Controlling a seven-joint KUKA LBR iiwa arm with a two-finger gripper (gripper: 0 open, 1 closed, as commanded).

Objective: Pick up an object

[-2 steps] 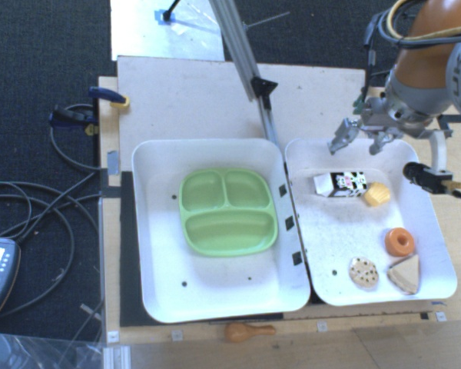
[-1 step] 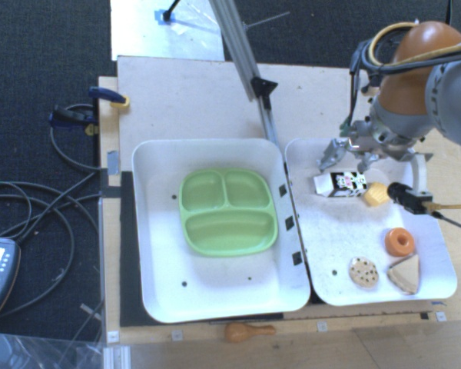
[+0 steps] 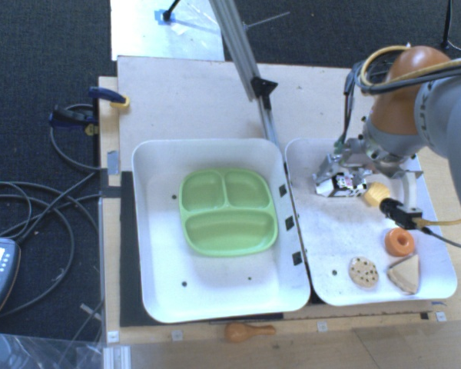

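My gripper (image 3: 339,181) hangs low over the upper left part of the right bin (image 3: 323,283), with the grey arm and its orange band reaching in from the right. An orange donut (image 3: 399,242) lies in that bin's lower right. Just below it lie a speckled round cookie (image 3: 363,272) and a tan wedge of bread (image 3: 405,274), side by side near the front wall. All three lie apart from the gripper, towards the front right of it. I see nothing held.
A green divided plate (image 3: 228,211) lies in the middle of the left bin (image 3: 150,283). A slanted metal pole (image 3: 242,44) crosses above the bins' back edge. A small orange-brown object (image 3: 250,331) rests on the bench's front edge.
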